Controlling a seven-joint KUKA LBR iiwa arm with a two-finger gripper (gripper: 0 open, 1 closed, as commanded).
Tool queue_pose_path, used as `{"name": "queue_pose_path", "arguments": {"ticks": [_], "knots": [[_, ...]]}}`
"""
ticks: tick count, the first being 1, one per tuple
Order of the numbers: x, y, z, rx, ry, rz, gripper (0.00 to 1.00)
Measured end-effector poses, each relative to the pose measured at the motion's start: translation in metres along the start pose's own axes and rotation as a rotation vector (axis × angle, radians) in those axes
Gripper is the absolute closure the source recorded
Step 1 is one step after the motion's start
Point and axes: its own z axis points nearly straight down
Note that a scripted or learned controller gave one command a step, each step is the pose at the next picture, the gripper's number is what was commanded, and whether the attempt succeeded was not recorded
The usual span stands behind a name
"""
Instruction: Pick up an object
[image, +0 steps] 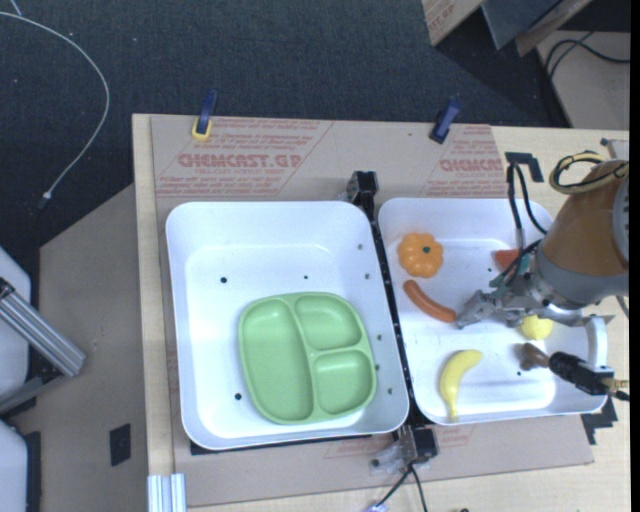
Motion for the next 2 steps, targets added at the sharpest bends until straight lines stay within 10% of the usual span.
{"name": "queue_pose_path", "arguments": {"ticks": [1, 2], "knots": [[-0.002, 0.000, -0.012, -0.005, -0.006, 0.002, 1.00], [0.000, 0.007, -0.074, -0.013, -0.013, 0.002, 1.00]]}}
